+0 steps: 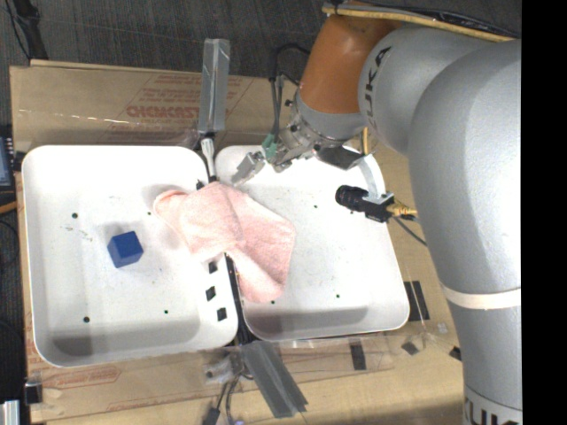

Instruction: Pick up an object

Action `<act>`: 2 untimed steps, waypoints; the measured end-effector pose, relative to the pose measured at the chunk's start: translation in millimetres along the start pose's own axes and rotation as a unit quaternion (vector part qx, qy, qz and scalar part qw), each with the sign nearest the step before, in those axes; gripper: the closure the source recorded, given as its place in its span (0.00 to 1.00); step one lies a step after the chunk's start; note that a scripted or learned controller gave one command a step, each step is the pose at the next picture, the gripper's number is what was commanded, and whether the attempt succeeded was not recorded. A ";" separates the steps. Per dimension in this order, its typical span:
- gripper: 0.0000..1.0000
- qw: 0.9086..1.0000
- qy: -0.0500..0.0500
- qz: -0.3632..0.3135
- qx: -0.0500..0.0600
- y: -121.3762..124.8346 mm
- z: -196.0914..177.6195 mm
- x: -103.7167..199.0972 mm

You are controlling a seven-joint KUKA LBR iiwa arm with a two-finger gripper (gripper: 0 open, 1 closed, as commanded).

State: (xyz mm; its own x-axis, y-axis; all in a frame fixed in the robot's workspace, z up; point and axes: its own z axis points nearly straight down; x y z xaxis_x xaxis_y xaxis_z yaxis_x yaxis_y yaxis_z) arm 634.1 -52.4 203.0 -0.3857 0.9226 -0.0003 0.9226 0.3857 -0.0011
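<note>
Nearest the lens, filling the right side: the grey arm (461, 175), broad and smooth, with a pale seam low down and an orange band (341, 65) above the wrist. Below and left of it, at the near edge of the bench, a grey bracket (275, 381) where the two bins meet, with small dark tabs on the bench either side. Next, the near rims of the left bin (53, 237) and the right bin (372, 264), both shallow and white, side by side and touching along the middle divider. In the left bin, a small blue cube (126, 248), resting on the floor well apart from the walls, left of centre. Draped across the divider, a pink cloth (235, 228), crumpled, one end in the left bin near its far right corner, the larger part spread into the right bin. Farther on, over the far left corner of the right bin, the gripper (252, 165), just beyond the cloth's far edge and with nothing visible between its fingers; too small and cluttered to tell whether apart or together. Right of it, a black fitting (363, 200) with a brass end, hanging from the wrist. Beyond the bins, a grey upright post (213, 87) and flat brown cardboard (115, 104) with red print, then dark floor.
</note>
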 end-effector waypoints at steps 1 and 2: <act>0.00 1.000 0.001 -0.009 0.001 -74.5 11.8 14.1; 0.00 0.999 0.000 0.054 0.001 -61.5 -19.9 -8.2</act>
State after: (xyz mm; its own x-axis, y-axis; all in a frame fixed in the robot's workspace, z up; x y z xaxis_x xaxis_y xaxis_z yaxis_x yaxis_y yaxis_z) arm 580.5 -83.7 223.0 -0.2845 0.9587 -0.0004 0.9587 0.2845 -0.0024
